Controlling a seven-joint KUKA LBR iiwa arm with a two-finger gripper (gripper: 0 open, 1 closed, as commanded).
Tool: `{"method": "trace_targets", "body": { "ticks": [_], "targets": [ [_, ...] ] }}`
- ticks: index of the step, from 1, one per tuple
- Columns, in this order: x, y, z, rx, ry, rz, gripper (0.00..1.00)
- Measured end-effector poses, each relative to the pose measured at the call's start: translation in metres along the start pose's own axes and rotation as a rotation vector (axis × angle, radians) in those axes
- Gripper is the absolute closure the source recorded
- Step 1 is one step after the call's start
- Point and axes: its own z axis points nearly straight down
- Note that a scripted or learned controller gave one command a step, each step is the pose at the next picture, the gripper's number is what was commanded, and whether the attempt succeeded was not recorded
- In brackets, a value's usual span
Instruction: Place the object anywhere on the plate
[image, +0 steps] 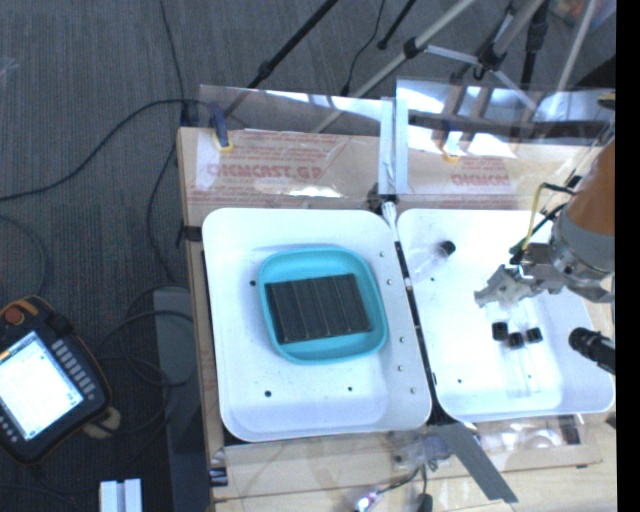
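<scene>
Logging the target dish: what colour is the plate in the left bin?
Turquoise plate with a dark ribbed centre, clear in the camera view.

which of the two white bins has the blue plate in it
The left bin. It holds the blue plate; the right bin has the gripper over it.

My grey metal arm (585, 240) wears an orange band (603, 200); a thin yellow-and-black cable (543, 205) loops beside its pale grey gripper (516, 335) with black fingertips (499, 329).

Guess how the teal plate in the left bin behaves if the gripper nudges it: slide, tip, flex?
The teal plate sits flat and low in the left bin, so tipping looks unlikely. It looks like rigid plastic, probably light, so a nudge likely slides it across the smooth white floor. The dark ribbed insert may shift separately.
</scene>
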Motion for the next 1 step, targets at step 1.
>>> {"method": "trace_targets", "body": {
  "ticks": [1],
  "targets": [
    [0.0845,0.0309,0.0154,0.001,0.001,-0.161,1.00]
  ]
}}
